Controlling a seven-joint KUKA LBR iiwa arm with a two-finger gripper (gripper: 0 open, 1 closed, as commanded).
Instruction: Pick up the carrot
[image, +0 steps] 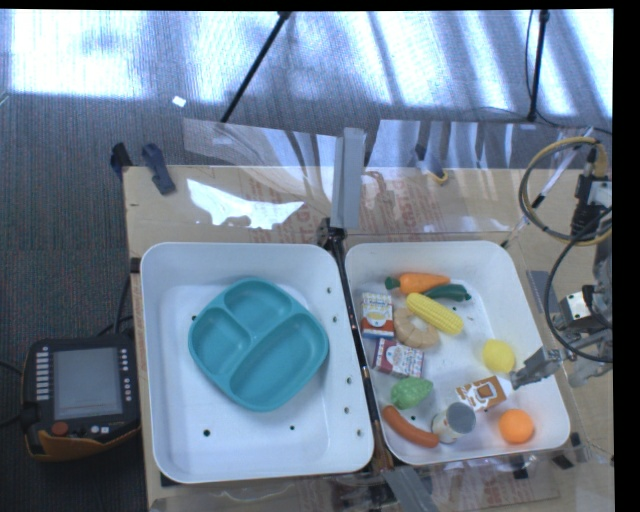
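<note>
The carrot (422, 282) is orange with a green stub at its left end. It lies flat at the back of the right bin (530, 300), beside a dark green vegetable (448, 293) and just behind a yellow corn cob (433, 313). My gripper (536, 367) sits low at the right rim of that bin, near a yellow lemon (498, 355) and a small carton (483, 393). It is well to the right of the carrot and nearer the front. Nothing is seen held in it.
The right bin also holds two small boxes (376, 312), a round cookie (415, 330), a green pepper (410, 392), a sausage (410, 427), a can (455, 420) and an orange (516, 427). A teal divided plate (258, 343) lies in the left bin (160, 300). Cables hang at the right.
</note>
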